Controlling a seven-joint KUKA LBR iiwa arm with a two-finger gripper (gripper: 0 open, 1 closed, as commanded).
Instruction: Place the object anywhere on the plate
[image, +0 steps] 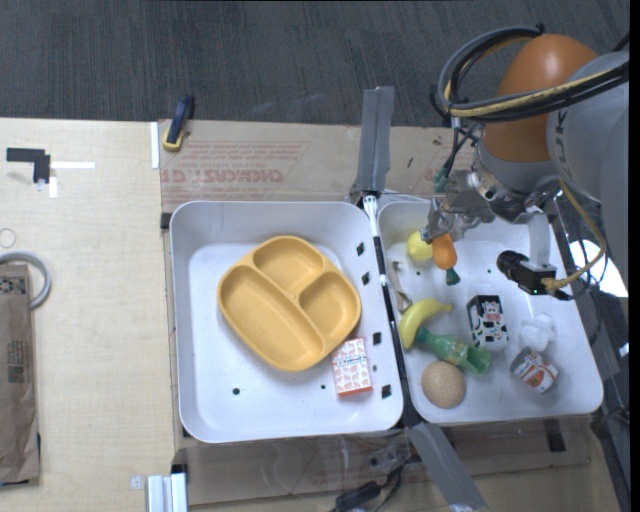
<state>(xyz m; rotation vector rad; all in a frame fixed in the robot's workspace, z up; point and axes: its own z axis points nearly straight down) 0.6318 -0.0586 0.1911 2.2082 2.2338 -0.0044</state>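
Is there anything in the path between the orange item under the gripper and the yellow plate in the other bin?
Only the two bins' adjoining walls lie between the orange carrot-like item under the gripper and the yellow plate. The small pink carton sits off the plate's near corner, clear of that line.

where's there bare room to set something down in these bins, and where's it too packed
The yellow plate has three bare compartments. Bare floor of the left bin runs along its near edge, left of the small carton, and above the plate. The right bin is crowded: banana, green bottle, round ball, cow carton, with the gripper over the orange piece.
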